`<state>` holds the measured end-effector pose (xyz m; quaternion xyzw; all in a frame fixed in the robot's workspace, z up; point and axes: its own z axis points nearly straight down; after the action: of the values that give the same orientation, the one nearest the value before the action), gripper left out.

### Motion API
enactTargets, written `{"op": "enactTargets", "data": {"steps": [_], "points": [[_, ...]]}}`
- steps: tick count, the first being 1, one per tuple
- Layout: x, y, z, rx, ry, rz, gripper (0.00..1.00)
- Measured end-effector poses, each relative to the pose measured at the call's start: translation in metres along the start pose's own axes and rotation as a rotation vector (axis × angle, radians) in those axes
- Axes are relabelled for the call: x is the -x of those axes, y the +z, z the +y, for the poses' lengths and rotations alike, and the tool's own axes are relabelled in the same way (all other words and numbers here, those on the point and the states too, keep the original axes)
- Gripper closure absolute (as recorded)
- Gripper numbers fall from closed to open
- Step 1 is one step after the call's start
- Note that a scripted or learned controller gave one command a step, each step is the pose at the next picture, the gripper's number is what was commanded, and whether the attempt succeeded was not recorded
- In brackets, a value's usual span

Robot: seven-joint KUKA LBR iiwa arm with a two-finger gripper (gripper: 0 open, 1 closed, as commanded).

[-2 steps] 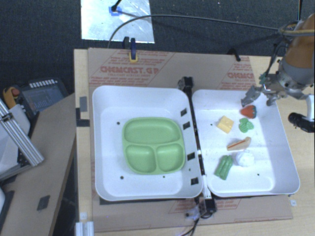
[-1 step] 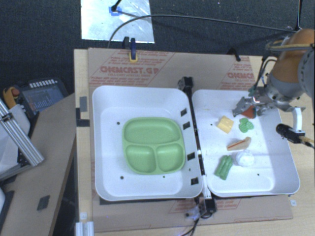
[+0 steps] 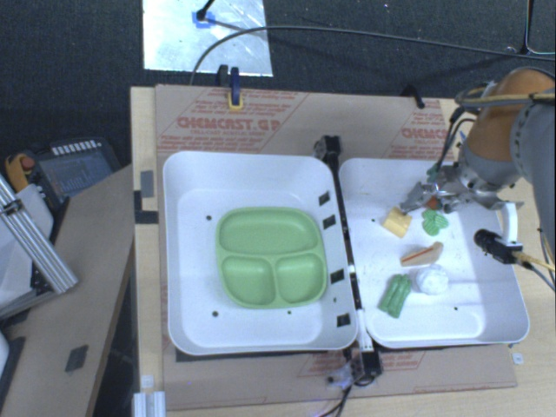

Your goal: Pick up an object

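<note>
The right white bin (image 3: 499, 320) holds several small items. A yellow block (image 3: 397, 223) lies near its middle left, with a small green leafy piece (image 3: 434, 223) just to its right. Below them are a tan and orange hot-dog-like piece (image 3: 422, 253), a white lump (image 3: 432, 279) and a green ribbed piece (image 3: 396, 294). My gripper (image 3: 426, 198) hangs low over the bin, right above the yellow block and the green leafy piece. A bit of red-orange shows at its tip. I cannot make out anything held in it.
The left white bin (image 3: 187, 198) carries a green divided plate (image 3: 269, 256). The grey arm with its orange band (image 3: 512, 115) comes in over the right bin's far right corner. A black divider with clips (image 3: 339, 233) runs between the bins. Cables cross the bench behind.
</note>
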<state>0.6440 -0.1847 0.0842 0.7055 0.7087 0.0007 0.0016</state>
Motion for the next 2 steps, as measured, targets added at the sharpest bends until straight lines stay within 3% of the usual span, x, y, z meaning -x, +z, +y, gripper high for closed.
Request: {"op": "enactTargets", "data": {"steps": [1,2], "points": [[0.0,-0.013,0.001,0.002,-0.003,-0.001,1.0],[0.004,-0.058,0.004,0.003,0.0,0.0,1.0]]}}
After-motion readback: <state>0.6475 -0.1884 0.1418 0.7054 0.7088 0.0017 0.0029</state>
